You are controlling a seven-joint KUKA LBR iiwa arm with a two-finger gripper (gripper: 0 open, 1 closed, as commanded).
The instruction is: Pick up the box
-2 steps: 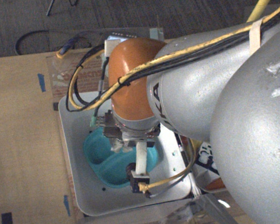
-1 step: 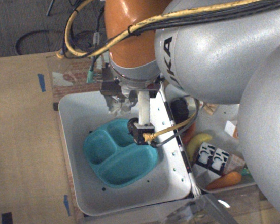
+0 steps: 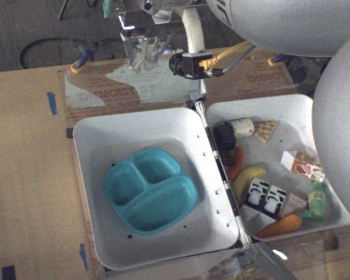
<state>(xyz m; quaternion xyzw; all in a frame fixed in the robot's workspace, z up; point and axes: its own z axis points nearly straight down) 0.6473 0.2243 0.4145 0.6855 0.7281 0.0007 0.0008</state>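
Note:
The box [image 3: 269, 197], black and white patterned with a brown end, lies flat in the right bin [image 3: 299, 108], near its front, between a banana [image 3: 247, 178] and a carrot [image 3: 281, 224]. My gripper [image 3: 143, 58] hangs well away from it, above the bench beyond the far edge of the left bin [image 3: 97, 178]. Its fingers stand slightly apart and open, with nothing between them. The big grey arm covers the right side of the right bin.
A teal divided plate [image 3: 151, 189] lies in the left bin. The right bin also holds a small carton [image 3: 303, 165], a green bottle [image 3: 317, 200], a white can [image 3: 242, 127], a black object [image 3: 224, 137] and a red-orange vegetable [image 3: 236, 160].

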